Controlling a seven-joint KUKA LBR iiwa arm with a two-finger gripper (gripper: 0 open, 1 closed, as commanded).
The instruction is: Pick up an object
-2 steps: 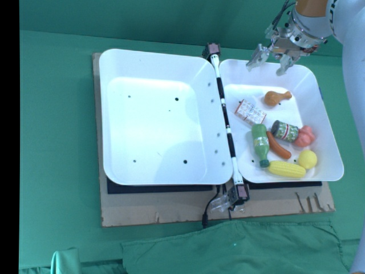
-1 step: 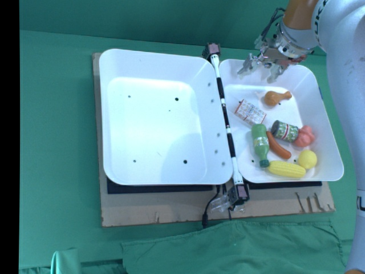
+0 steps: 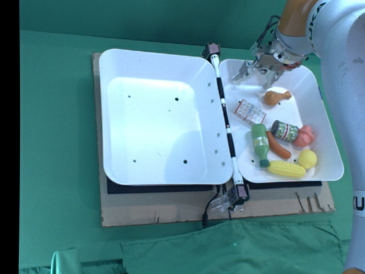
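Note:
My gripper (image 3: 255, 77) hangs over the far part of the right bin (image 3: 329, 153), its two fingers spread apart with nothing between them. Just right of it lies a brown drumstick (image 3: 276, 97). Nearer the front lie a small red-and-white carton (image 3: 249, 111), a green bottle (image 3: 260, 144), a dark can with a green label (image 3: 284, 131), a pink toy (image 3: 307, 135), an orange sausage (image 3: 279, 145), a yellow lemon (image 3: 307, 158) and a corn cob (image 3: 286, 169).
The left bin (image 3: 159, 116) sits beside the right one, parted by a black-and-white bar (image 3: 226, 119). Both rest on a cardboard sheet (image 3: 159, 213) on the green bench. Green cloth (image 3: 228, 247) lies at the front edge.

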